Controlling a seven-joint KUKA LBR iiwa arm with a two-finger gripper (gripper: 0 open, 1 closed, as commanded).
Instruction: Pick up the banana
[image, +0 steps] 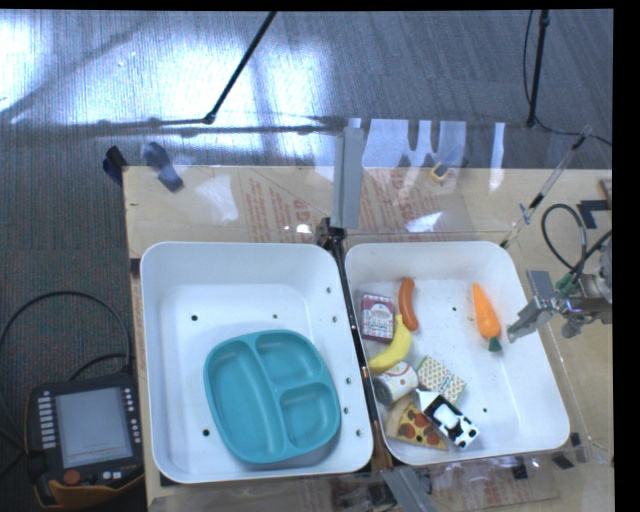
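pizza slice (413, 426) frontmost | banana (393, 346) hemmed by carton (377, 317), sausage (407, 303), cup (397, 382) | pincer (527, 318) state unclear

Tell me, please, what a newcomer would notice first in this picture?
Probably the teal tray, large and alone in the left bin. Next, the toy food crowded at the right bin's left side: the banana lies beside a sausage, and a carrot lies apart. The gripper hangs at that bin's right edge.
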